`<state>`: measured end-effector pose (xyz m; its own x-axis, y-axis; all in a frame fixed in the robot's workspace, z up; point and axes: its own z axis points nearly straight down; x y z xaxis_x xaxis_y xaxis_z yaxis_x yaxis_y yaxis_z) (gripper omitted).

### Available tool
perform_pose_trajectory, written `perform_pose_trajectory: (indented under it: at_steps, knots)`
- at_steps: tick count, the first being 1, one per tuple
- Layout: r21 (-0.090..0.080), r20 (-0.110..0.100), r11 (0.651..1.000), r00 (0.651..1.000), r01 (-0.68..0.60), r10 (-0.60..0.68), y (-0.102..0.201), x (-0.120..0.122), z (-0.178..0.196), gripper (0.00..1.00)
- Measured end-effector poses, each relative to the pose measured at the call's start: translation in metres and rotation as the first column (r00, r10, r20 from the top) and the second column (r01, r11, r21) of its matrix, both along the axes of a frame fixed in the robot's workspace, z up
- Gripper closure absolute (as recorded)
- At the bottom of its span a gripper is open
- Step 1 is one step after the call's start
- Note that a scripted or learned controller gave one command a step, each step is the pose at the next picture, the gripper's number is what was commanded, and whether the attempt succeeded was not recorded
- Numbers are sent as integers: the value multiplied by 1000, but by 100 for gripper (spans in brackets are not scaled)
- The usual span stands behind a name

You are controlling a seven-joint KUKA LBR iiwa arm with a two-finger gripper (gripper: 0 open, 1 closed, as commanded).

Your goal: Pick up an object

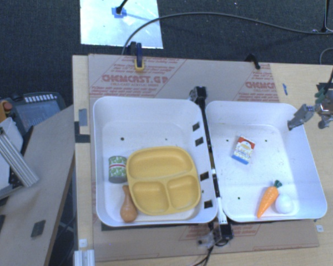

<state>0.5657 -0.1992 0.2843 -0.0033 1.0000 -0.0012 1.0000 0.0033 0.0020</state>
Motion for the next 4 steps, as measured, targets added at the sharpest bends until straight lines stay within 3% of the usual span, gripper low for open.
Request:
perform_pose_trajectory:
  at_steps: [3, 4]
  knots:
    - [1, -2, 1000, 1000, 0, 0, -1, 3, -146, 0]
    - [-1, 2, 1000, 1000, 1, -1, -2, 4, -133, 100]
